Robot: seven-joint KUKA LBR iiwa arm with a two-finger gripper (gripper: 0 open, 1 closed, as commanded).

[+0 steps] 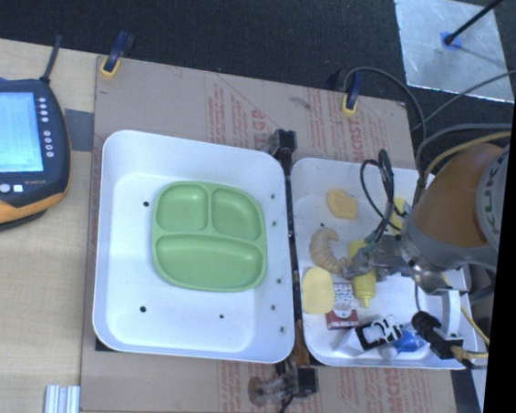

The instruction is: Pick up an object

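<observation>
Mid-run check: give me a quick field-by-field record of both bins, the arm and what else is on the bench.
left bin: holds a green divided plate, lying flat
right bin: clutter of small items, including a yellow piece near the back, a beige piece, a yellow block and a small red and white box
arm: over the right bin, reaching in from the right
gripper: low among the items; finger state unclear
grasp: none confirmed
bench, far left: handheld control pendant, screen lit

Grey arm, broad orange band, black cables looping beside the wrist
</observation>
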